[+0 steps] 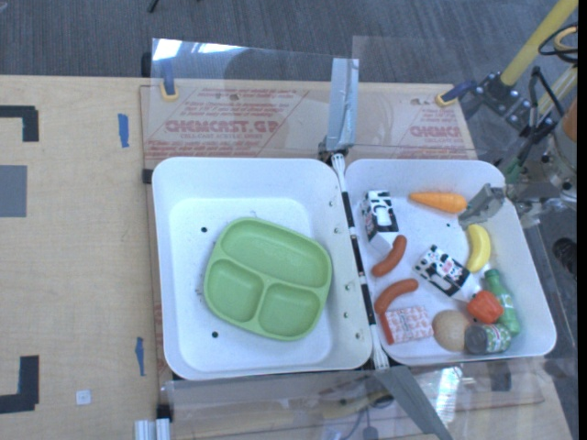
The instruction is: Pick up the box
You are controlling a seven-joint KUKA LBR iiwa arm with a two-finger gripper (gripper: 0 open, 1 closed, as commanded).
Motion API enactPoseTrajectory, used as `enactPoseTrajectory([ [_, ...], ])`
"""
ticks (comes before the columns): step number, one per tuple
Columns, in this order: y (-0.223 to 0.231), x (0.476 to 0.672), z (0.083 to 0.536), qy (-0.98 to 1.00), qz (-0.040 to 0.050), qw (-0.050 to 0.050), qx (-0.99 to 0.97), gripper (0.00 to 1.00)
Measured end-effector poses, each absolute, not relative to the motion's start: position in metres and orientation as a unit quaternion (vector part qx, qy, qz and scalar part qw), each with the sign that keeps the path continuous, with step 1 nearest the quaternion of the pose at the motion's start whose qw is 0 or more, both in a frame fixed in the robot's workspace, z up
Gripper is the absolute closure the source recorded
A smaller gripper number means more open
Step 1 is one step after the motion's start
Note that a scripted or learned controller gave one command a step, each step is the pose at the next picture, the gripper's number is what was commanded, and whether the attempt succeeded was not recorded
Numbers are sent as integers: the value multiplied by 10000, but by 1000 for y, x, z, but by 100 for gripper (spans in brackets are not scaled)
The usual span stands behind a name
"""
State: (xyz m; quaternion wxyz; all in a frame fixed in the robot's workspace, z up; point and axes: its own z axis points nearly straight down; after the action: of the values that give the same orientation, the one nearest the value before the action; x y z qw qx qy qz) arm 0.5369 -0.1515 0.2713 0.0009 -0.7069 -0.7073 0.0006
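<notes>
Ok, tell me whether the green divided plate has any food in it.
Empty. The green divided plate lies flat in the left bin, and all three compartments show bare green. The food items sit in the right bin.

The pale wooden desk (pixel 73 273) carries two shallow white bins touching side by side. The left bin (pixel 179 200) and right bin (pixel 537 324) rest on a brown printed board (pixel 238 122) lying on the desk. Bits of blue tape (pixel 123 130) and black corner marks (pixel 23 122) sit on the desk's left part.
</notes>
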Motion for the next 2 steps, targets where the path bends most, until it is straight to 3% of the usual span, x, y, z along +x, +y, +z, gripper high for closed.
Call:
enactPoseTrajectory([
  [1, -119, 527, 147, -6541, 8, 13, -7564, 0],
  [2, -113, 531, 106, -5727, -100, -153, -8196, 0],
])
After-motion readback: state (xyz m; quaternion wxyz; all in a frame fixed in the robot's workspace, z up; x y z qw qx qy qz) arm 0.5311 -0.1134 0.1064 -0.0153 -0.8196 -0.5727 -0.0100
